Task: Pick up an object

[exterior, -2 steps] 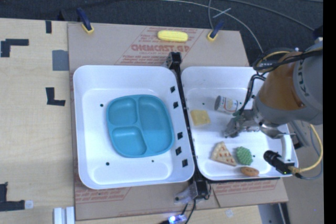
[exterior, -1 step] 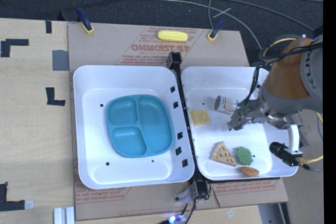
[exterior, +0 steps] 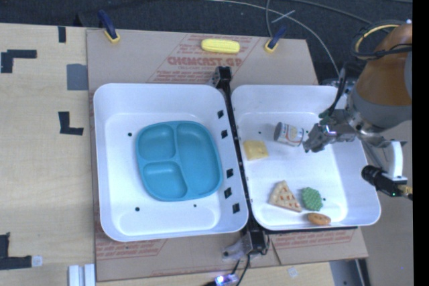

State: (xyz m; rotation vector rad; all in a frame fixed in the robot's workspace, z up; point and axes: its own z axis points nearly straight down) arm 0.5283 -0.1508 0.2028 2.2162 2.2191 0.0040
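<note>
Tool (exterior: 314, 140) of the grey arm hangs low over the right white shallow bin (exterior: 348, 171), just right of a small cylindrical can with a pale label (exterior: 289, 133) lying on its side. Whether the tool is spread or closed, cannot tell; dark parts blur together. Nothing visible between them.

Same bin, other contents: pale yellow square block (exterior: 255, 149) near the left wall, left of and slightly below the can. Toward the near edge, a tan waffle-patterned wedge (exterior: 285, 197), a green bumpy round piece (exterior: 311, 198) just beside it, and a small orange-brown oval piece (exterior: 318, 218) below the green one. These three sit well apart from the tool.

Left white shallow bin (exterior: 114, 110) carries a blue sectioned plastic plate (exterior: 179, 160). Yellow oblong object (exterior: 220, 45) rests on the cardboard sheet (exterior: 134, 57) behind the bins, on the bench (exterior: 33, 144). Black cables (exterior: 221, 2) trail across the dark floor behind.
</note>
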